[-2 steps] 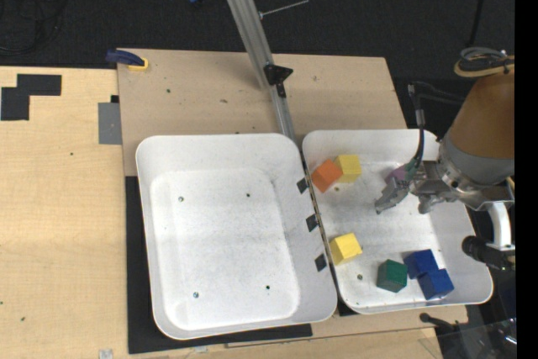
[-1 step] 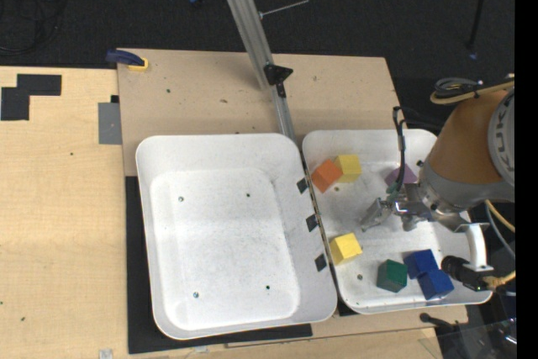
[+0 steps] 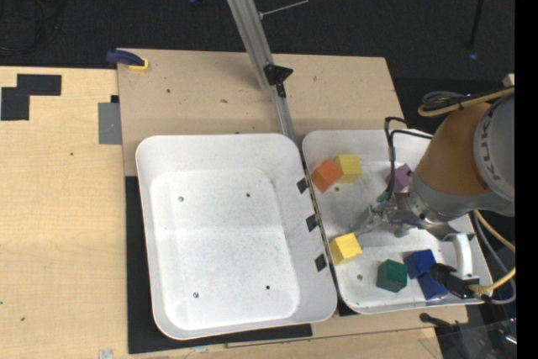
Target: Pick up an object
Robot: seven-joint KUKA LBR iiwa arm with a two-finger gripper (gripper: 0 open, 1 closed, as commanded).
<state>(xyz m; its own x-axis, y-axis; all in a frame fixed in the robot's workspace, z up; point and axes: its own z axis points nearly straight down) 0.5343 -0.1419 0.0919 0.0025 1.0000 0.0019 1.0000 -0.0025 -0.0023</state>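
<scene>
In the right bin (image 3: 357, 296) lie several small blocks. An orange block (image 3: 327, 174) and a yellow block (image 3: 349, 166) sit near its far left corner. A second yellow block (image 3: 345, 247) lies by the left wall. A green block (image 3: 391, 275) and a blue block (image 3: 419, 263) rest near the front. A purple block (image 3: 403, 176) shows just beside the arm's orange band (image 3: 450, 151). My gripper (image 3: 385, 214) is low over the middle of this bin, between the yellow and purple blocks. The wrist hides how its fingers stand.
The left bin (image 3: 223, 231) stands beside the right one, joined by black clips (image 3: 309, 221). A slanted aluminium rail (image 3: 252, 29) rises behind the bins. Cables (image 3: 450, 101) hang at the right near the arm. A further blue piece (image 3: 433, 286) lies at the bin's front right.
</scene>
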